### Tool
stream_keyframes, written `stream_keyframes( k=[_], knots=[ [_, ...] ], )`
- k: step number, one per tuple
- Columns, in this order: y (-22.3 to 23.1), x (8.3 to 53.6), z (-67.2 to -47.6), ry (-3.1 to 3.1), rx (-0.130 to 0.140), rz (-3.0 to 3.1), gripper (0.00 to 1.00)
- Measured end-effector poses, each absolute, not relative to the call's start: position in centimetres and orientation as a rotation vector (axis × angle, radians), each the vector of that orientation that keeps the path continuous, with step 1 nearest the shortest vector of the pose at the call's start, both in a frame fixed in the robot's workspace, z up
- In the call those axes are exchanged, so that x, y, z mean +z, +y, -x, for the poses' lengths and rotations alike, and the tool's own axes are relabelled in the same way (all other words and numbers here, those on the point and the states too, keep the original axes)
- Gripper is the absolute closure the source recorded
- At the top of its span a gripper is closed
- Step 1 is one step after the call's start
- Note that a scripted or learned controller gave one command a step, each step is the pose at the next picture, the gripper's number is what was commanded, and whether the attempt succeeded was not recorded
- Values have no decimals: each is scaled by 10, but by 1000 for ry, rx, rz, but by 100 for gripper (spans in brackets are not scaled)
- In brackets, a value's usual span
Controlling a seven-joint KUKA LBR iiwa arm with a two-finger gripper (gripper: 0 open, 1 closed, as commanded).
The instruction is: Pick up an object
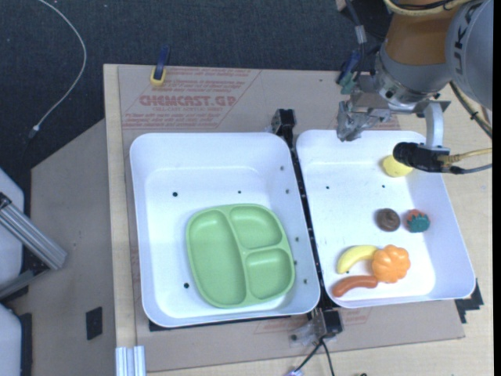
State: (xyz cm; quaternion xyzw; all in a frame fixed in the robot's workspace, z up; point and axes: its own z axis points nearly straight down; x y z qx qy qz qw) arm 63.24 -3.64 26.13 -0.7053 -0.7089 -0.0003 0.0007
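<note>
Obliquely from above: two shallow white plastic bins sit side by side on a brown board surface (258,92) w/ red print. Grey-and-orange robot arm (427,22) enters from view-right. Its gripper (354,125) hangs over the far, view-left corner of the right-hand white bin (344,194), near the rim. Gripper state: cannot tell from this angle (wide vs. narrow not resolved).

All loose items lie in that same bin, apart from the gripper.
- Far side: rounded yellow lemon-like piece (391,167), partly covered by robot hardware.
- Mid, toward the view-right wall: round brown disc-like piece (388,220), w/ a small teal-and-red piece (418,222) just beside it.
- Near side: curved yellow plastic banana (354,258), w/ a ribbed orange plastic pumpkin (391,263) close against its view-right end.
- Nearest the front rim: long orange-red sausage-shaped piece (354,286), just below both.

Left-hand white bin (180,171) holds a pale green three-compartment plastic plate (215,265), lying flat toward the near side.

Misc.: black clip (283,121) at the far end of the seam betw. the bins; blue-and-yellow clamp (160,67) at the far edge of the surface.
</note>
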Motion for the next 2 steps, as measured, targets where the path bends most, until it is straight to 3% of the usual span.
stream_keyframes(
  k=[2],
  knots=[
    [66, 228, -651, -2227, -2, 2215, 100]
  ],
)
